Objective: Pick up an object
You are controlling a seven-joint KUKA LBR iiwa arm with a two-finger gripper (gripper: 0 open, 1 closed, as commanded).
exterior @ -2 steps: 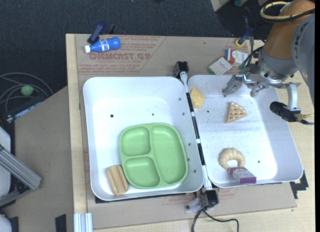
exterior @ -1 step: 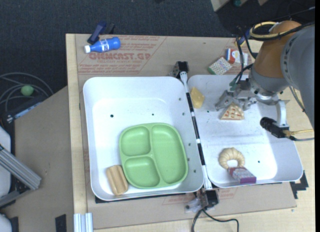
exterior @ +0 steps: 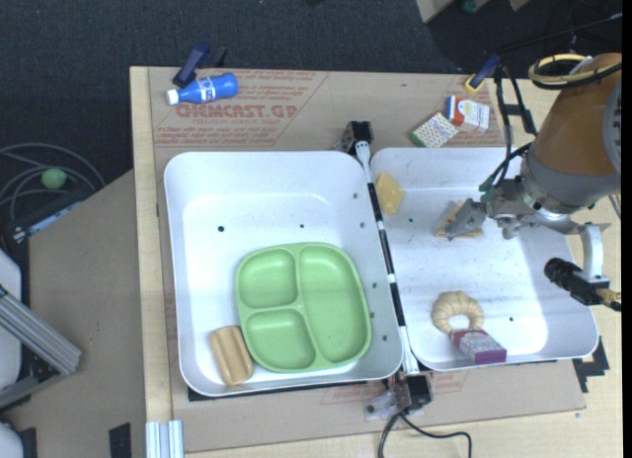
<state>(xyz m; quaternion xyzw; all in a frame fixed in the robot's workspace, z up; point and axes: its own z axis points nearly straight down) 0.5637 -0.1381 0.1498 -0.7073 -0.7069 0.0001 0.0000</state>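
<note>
1. My arm (exterior: pixel 578 140), grey with an orange band, reaches in from three o'clock over the right bin (exterior: pixel 553 343).
2. My gripper (exterior: pixel 464 221) sits low in that bin's upper half, toward twelve o'clock of the bin's centre. A small tan object (exterior: pixel 468 229) lies right at its tips; I cannot tell whether it is gripped.
3. A yellow wedge (exterior: pixel 390 193) lies at the right bin's ten o'clock corner.
4. A curled pastry (exterior: pixel 456 309) lies near six o'clock, touching a purple block (exterior: pixel 480 346).
5. The left bin (exterior: pixel 197 209) holds a green divided plate (exterior: pixel 301 306) toward five o'clock, with a tan bread slice (exterior: pixel 231 353) just beside it at seven o'clock.
</note>
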